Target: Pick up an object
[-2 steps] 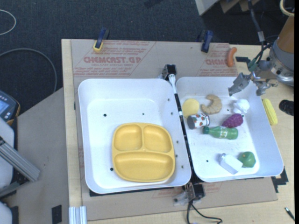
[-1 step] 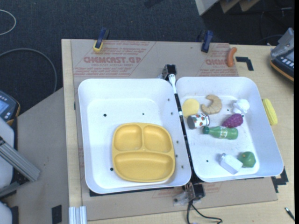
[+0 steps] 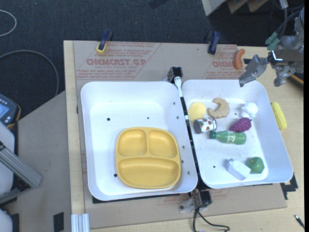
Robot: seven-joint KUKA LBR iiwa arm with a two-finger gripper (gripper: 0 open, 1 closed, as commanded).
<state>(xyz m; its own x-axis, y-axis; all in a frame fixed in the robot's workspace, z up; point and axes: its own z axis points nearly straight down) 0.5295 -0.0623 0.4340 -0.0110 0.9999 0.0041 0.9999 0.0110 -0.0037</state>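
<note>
Grey claw [image 3: 264, 74]: you see its fingers spread apart, holding nothing, above the right bin's [image 3: 270, 170] far corner.
Left bin [image 3: 96, 129]: yellow tray [image 3: 147, 157].

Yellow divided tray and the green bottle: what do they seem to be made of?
Yellow divided tray: looks like moulded plastic, matte to satin, one even colour with soft rounded compartment walls. Green bottle: probably glossy plastic, a toy by its look, with a pale highlight along its side. Neither can be confirmed from this view.
</note>
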